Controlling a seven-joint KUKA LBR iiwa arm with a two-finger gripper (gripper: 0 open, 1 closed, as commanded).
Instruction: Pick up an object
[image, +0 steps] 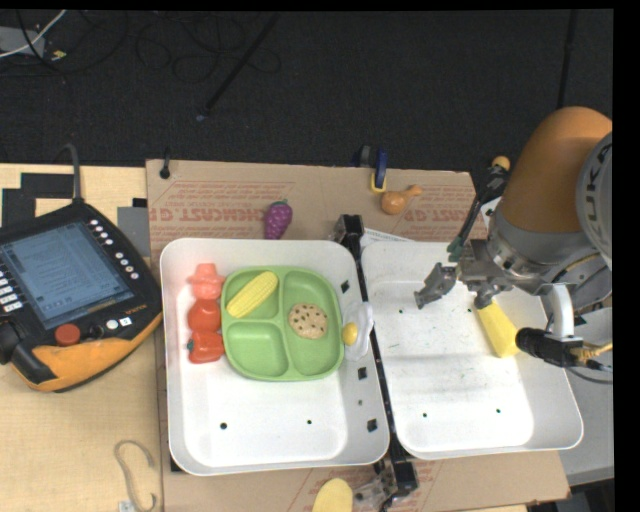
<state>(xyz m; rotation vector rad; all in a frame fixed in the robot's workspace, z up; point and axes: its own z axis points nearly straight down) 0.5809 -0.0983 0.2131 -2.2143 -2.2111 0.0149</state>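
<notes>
From my feed the worktop (60, 450) carries a brown cardboard sheet (220, 200), and on it sit two shallow white bins side by side. The left bin (260, 430) holds a green divided plate (262, 355) with a yellow corn cob (249, 293) in its upper left compartment and a chocolate-chip cookie (308, 320) in its upper right one; an orange-red bottle-shaped toy (204, 315) lies just beside the plate's left edge, and a small yellow piece (350, 334) sits at the plate's right edge against the bin wall. The right bin (460, 410) holds a yellow block (497, 330), which rests on the bin floor toward the right. The arm (555, 190) reaches in over this bin, and its end effector (455, 288) hangs just left of the yellow block; I cannot tell its state. A teach pendant (70, 290) lies on the worktop at left. On the cardboard behind the bins I see a purple grape toy (277, 218) and an orange pear-like toy (398, 199).
</notes>
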